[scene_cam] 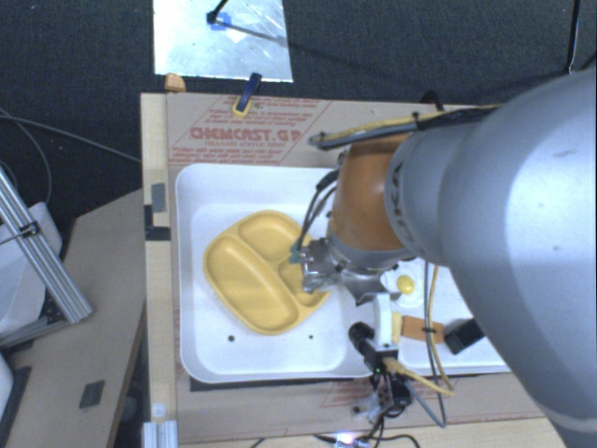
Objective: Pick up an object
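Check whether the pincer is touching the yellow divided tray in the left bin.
Cannot tell. In the camera view the pincer sits at the right edge of the yellow tray, overlapping it, but the wrist hides the fingertips, so neither contact nor gap is plain.

Dark carpet around a brown worktop

A shiny sheet (222, 24) lies on the dark floor (75, 54) beyond the worktop (244, 131); cables (56, 133) cross at left, above a tan side table (93, 343) and a metal rail (42, 259).
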You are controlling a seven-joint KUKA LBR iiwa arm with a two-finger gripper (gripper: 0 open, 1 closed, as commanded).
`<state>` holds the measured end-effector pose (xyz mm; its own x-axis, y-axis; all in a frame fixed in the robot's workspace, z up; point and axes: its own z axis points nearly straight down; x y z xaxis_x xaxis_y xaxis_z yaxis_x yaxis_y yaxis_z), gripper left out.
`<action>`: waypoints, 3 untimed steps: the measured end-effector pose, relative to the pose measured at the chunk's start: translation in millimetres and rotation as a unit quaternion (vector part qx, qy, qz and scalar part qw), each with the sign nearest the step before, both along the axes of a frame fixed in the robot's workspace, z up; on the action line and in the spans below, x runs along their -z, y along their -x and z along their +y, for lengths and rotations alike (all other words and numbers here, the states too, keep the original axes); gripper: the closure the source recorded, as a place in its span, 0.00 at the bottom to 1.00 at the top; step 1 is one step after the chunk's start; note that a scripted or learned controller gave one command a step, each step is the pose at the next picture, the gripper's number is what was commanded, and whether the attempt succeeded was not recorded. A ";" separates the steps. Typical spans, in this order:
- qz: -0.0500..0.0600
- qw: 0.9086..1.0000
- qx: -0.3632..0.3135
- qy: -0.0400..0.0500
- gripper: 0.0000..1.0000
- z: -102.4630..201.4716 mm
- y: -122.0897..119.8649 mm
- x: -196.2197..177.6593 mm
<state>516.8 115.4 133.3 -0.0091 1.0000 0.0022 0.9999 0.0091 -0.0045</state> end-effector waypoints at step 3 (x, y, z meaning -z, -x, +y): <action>-0.001 1.000 0.005 0.001 1.00 -61.7 31.7 -50.6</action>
